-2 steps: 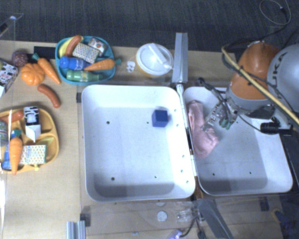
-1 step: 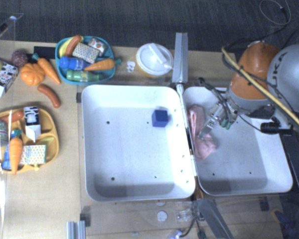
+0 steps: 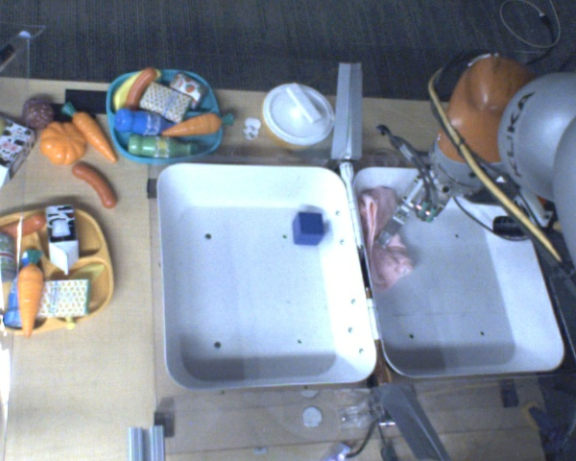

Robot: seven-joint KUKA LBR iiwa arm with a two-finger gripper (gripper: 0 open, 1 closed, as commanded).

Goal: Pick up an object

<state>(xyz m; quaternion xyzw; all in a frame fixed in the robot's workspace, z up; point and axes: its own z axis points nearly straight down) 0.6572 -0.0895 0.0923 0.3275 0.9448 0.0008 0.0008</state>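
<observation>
A pink, lumpy soft object (image 3: 385, 243) lies against the left wall of the right bin (image 3: 480, 334). My gripper (image 3: 400, 221) hangs low over the upper left part of that bin, its tip right at the pink object's upper right side and partly covering it. Whether it touches the object is unclear. A small blue cube (image 3: 308, 227) sits in the upper right part of the left bin (image 3: 230, 305), apart from the gripper.
Toy food fills a blue bowl (image 3: 163, 113) and a yellow tray (image 3: 43, 272) left of the bins. Loose toy vegetables (image 3: 77, 147) lie on the bench. A white lidded bowl (image 3: 298, 113) stands behind the bins. The arm (image 3: 528, 113) looms over the right bin's back right.
</observation>
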